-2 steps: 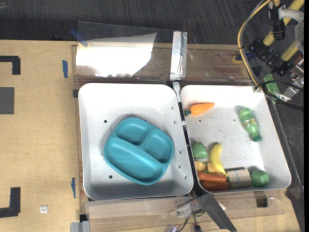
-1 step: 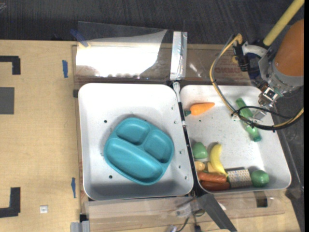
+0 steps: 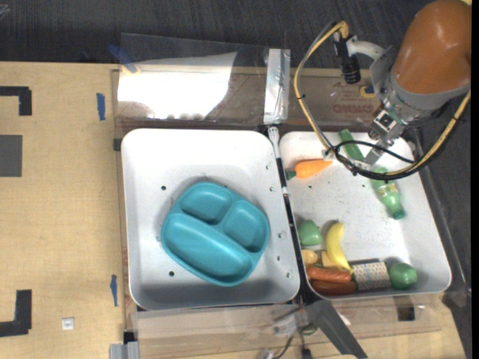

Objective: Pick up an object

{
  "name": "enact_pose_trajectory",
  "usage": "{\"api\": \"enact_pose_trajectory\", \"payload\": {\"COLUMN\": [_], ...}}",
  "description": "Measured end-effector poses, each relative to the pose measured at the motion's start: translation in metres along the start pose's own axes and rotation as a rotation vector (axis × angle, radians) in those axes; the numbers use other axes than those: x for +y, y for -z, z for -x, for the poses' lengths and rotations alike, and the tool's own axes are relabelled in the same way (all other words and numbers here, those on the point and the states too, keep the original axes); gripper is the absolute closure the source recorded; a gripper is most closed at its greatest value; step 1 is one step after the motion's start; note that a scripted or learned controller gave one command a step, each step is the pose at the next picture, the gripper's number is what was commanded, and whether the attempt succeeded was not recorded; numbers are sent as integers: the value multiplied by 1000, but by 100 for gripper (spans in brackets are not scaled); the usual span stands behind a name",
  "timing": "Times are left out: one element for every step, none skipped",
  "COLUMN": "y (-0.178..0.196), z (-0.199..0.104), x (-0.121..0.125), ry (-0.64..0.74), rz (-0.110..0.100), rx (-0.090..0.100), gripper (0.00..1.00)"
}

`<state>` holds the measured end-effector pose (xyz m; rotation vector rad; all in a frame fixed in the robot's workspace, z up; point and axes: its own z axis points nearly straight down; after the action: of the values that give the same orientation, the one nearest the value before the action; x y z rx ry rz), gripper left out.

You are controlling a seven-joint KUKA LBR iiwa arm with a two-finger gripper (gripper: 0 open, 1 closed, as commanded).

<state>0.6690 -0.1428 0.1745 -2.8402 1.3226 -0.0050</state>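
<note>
The left white bin (image 3: 142,200) carries one teal plastic divided plate (image 3: 215,232), lying flat slightly toward the near edge and tilted on the diagonal. The plate's three compartments hold nothing visible.

The right white bin (image 3: 426,230) carries the candidate objects. An orange plastic carrot (image 3: 312,168) lies near the far-left corner. Along the near edge sits a cluster, touching or nearly so: a green rounded toy (image 3: 310,233), a yellow banana (image 3: 336,246), a red-brown sausage-shaped piece (image 3: 329,277), a grey ridged block (image 3: 370,274) and a green rounded fruit (image 3: 403,275) toward the near-right corner. A pale green bottle-shaped toy (image 3: 390,199) lies alone by the right side. A darker green item (image 3: 350,145) shows at the far edge, partly under cables.

The gripper (image 3: 386,124) hangs over the far-right corner of this bin, above its contents. Whether its jaws are open or closed cannot be told from this angle, and no object is seen between them.

Assessment: the pick is not yet accomplished. Descent, closure on one object and lift all remain. The pale green bottle-shaped toy appears the nearest isolated target; the clustered items look harder to separate.
</note>
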Motion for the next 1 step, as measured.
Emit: {"api": "enact_pose_trajectory", "payload": {"y": [89], "z": [10], "x": [-9], "ry": [-164], "rz": [-3], "rx": [7], "gripper": [100]}}
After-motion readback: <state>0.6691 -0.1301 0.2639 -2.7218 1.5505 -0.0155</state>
